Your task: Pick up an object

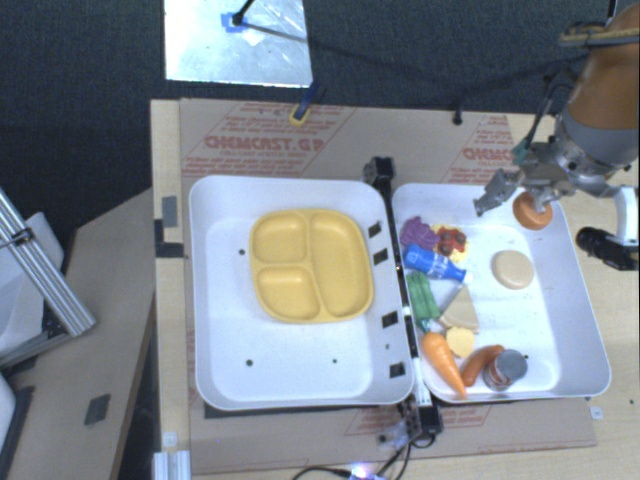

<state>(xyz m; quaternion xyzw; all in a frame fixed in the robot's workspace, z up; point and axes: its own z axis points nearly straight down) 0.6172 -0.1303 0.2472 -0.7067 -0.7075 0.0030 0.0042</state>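
Camera view shows an orange ball (pixel 534 215) at the far end of the right bin (pixel 590 313), close to the rim and apart from the other items. The gripper (pixel 516 196) is seen directly over it, touching or just above its top, with the arm leaning in from the right. Whether the gripper is open, closed, or clamped on the ball cannot be told, since the wrist hides the contact; the ball is therefore not counted as held. The step in hand is judged to be the grasp itself, at or just before closing, with no lift yet made. What is called for next is a firm closing centred on the ball, then a straight lift; a round, smooth thing may be expected to roll or be squeezed out if it is taken off-centre, and the nearby rim leaves little room on that side. A cream disc (pixel 512 269) lies near the ball, toward the middle of the bin. Along the bin's left wall a crowded row is found: purple grapes (pixel 420 235), a blue bottle (pixel 436 264), a green piece (pixel 420 294), a pale wedge (pixel 463 311), a carrot (pixel 442 362), a sausage (pixel 478 361) and a grey can (pixel 508 368). In the left bin (pixel 215 268) a yellow plate (pixel 308 265) with three compartments lies well apart.
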